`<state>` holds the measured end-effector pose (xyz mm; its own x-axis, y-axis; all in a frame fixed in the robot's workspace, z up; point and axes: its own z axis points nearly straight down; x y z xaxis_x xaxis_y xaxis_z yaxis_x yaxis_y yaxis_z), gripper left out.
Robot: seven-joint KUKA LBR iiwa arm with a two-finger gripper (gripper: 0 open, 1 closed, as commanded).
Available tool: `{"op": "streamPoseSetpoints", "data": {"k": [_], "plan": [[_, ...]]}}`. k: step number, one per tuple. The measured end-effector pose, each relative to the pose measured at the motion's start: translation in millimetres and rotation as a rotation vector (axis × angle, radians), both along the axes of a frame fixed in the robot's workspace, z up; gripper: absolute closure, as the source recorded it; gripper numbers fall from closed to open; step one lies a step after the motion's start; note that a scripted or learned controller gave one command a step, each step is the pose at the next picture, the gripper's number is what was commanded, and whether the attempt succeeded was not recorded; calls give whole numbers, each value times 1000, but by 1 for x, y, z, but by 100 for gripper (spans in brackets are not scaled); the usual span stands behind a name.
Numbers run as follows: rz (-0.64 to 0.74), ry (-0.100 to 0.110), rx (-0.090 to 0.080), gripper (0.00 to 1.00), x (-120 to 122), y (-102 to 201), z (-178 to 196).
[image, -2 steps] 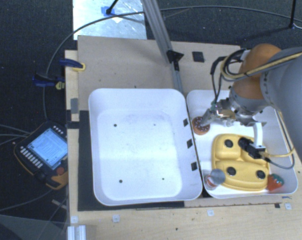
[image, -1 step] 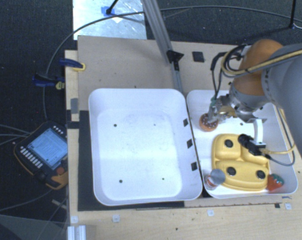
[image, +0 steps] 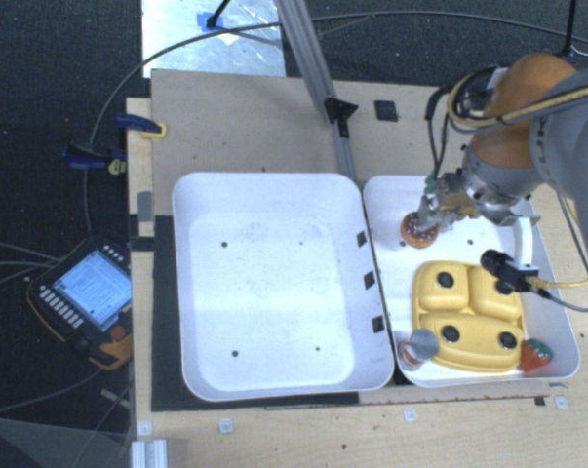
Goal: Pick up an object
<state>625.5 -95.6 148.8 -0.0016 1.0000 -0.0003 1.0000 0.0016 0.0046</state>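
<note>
My gripper (image: 429, 220) hangs over the upper left of the right bin (image: 393, 195), right above a small round brown object (image: 415, 229) that lies on the bin floor. Its fingertips reach down to that object's top. A large yellow moulded block (image: 467, 316) with dark holes fills the lower half of the same bin. A small grey round piece (image: 419, 345) rests at the block's lower left corner. A red strawberry-like piece (image: 536, 355) lies at the bin's lower right corner.
The left bin (image: 264, 281) sits beside the right one, with black clips along the shared edge. A metal pole (image: 311, 61) slants across the bench top. A teach pendant (image: 84, 295) lies on the floor at left. A black-and-yellow cable (image: 528, 279) crosses the yellow block.
</note>
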Motion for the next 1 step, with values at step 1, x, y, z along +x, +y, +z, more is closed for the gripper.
{"op": "streamPoseSetpoints", "data": {"k": [1], "plan": [[3, -3, 0, 100, -5, 3, 62]]}}
